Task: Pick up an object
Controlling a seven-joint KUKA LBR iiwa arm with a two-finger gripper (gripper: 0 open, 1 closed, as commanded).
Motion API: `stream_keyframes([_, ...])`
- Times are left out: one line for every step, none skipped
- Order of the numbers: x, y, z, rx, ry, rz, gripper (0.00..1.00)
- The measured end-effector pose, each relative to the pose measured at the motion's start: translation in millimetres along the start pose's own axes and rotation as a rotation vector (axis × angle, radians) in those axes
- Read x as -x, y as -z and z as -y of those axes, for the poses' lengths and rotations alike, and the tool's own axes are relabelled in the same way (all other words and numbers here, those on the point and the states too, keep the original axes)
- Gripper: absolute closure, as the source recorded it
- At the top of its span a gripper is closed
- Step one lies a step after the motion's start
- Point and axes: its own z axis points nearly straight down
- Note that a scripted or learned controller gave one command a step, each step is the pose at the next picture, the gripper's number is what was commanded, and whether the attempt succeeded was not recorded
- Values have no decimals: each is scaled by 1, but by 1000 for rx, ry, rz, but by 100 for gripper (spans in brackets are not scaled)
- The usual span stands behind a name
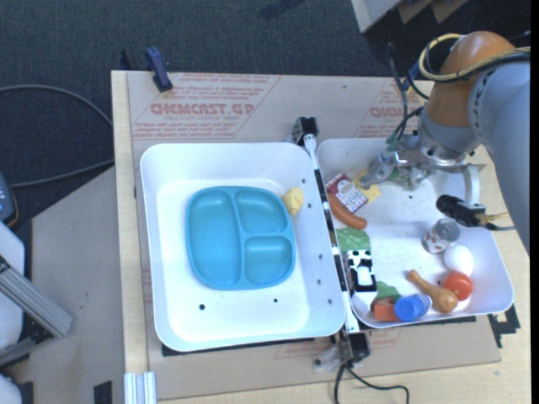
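Camera view: end effector [396, 165] above right bin [497, 263].

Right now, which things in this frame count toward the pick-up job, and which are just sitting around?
Job:
claw, over the right bin's far end
hot dog
white egg
blue cap
drumstick
tomato
metal can
red packet

Lying about:
blue tray in the left bin
yellow piece beside the tray
blue clamp on the board

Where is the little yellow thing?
The little yellow thing sits in the left bin, touching the blue tray's upper right corner, near the divider between the bins.
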Motion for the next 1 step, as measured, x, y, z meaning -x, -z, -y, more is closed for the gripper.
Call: stream_keyframes([6,36,-2,21,0,5,0])
